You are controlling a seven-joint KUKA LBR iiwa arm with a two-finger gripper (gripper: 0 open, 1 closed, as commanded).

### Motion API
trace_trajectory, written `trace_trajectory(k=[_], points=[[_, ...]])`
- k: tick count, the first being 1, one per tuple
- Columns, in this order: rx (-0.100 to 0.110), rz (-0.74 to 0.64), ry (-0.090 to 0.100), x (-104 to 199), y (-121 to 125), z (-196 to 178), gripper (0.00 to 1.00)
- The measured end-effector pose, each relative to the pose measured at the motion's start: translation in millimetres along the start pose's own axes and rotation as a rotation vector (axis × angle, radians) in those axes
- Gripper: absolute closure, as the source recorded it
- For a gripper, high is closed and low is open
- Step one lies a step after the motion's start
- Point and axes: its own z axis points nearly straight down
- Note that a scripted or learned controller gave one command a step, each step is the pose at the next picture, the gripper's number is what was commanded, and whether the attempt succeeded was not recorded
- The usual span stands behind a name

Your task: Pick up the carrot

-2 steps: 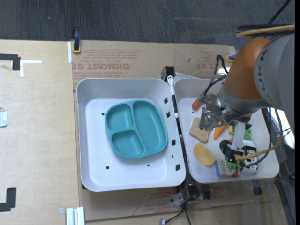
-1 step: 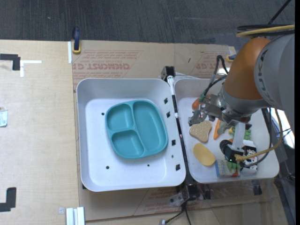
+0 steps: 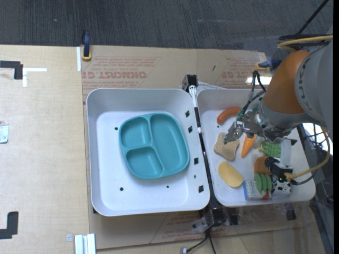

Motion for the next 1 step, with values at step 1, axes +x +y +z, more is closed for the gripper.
trace_trajectory(k=[1], points=[[-0.001, -0.098, 0.001, -76.3, -4.9, 37.3, 0.0]])
